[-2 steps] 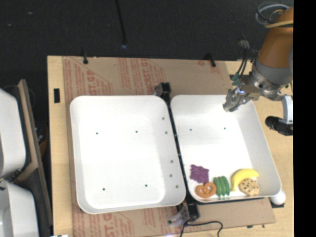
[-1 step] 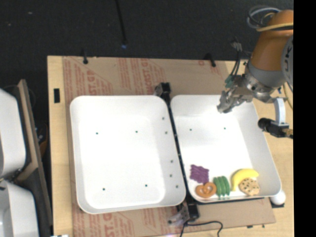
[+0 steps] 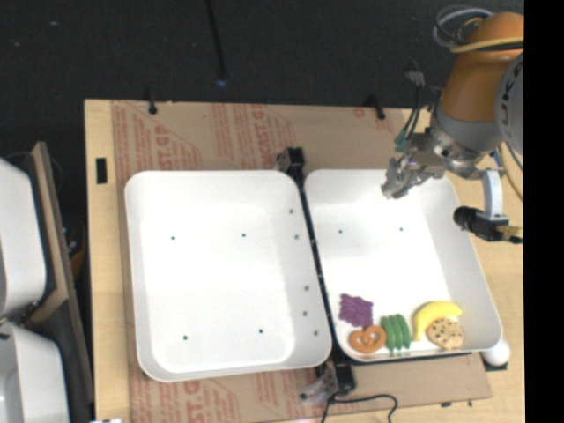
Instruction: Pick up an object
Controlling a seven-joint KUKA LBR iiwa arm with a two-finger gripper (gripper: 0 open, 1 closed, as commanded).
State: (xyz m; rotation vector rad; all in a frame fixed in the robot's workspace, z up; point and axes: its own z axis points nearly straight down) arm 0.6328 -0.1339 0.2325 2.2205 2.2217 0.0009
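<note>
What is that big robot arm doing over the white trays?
The grey and orange robot arm is reaching in over the far end of the right bin. Its gripper hangs above bare white floor there, with nothing in it. The toy foods sit together at the near end of that bin: a purple piece, a pretzel, a green piece, a banana and a cookie. None is picked up yet.

My bench (image 3: 220, 130) is pale board with red print, set on a dark floor (image 3: 264, 33) (a thin cable (image 3: 211, 29) crosses it).
</note>
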